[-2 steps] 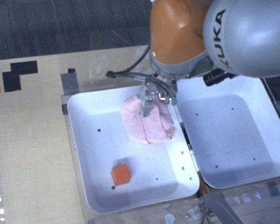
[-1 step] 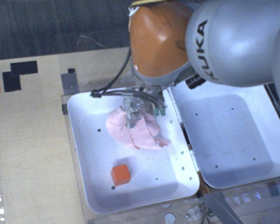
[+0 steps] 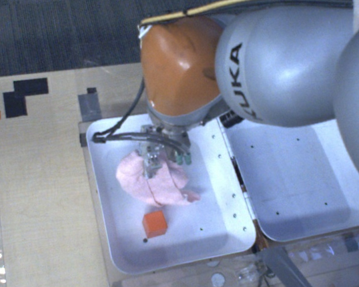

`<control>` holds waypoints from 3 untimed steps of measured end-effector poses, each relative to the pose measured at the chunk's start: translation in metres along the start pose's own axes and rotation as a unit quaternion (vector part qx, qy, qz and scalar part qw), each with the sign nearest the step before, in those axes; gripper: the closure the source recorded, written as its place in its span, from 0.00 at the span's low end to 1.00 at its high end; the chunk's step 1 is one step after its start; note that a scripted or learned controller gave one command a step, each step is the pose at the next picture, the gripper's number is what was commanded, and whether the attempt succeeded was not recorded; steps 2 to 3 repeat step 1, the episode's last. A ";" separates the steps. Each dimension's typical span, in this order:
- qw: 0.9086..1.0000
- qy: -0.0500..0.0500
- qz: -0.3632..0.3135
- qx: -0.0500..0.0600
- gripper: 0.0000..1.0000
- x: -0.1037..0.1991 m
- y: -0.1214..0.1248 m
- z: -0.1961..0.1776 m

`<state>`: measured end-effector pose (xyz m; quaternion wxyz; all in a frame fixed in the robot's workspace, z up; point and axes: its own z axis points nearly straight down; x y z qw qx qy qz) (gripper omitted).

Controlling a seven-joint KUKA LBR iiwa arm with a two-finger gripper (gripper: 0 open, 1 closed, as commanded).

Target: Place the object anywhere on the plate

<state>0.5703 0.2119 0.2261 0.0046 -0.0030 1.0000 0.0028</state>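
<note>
In the left bin (image 3: 221,187), the gripper (image 3: 163,157) hangs over the pink plate (image 3: 151,178); whether its claw is apart, I cannot tell. The orange block (image 3: 155,224) sits near the plate's near edge, white floor around it.

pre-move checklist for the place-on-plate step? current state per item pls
1. Object located: ok. The orange block sits in the left bin, near its front-left corner.
2. Plate located: ok. The pink plate lies in the same bin, behind the block.
3. Block already on plate: not ok. It rests on the bin floor, apart from the plate's rim.
4. Pincer position: not ok for a pick. It hangs over the plate, not over the block.
5. Pincer open or shut: cannot tell.
6. Block in the pincer: not ok. The block lies clear of it.
</note>
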 end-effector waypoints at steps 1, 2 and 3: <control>1.000 0.000 0.000 0.000 0.00 0.000 0.000 0.000; 1.000 0.000 0.000 0.000 0.00 0.000 0.000 0.000; 1.000 0.000 0.000 0.000 0.00 0.000 0.000 0.000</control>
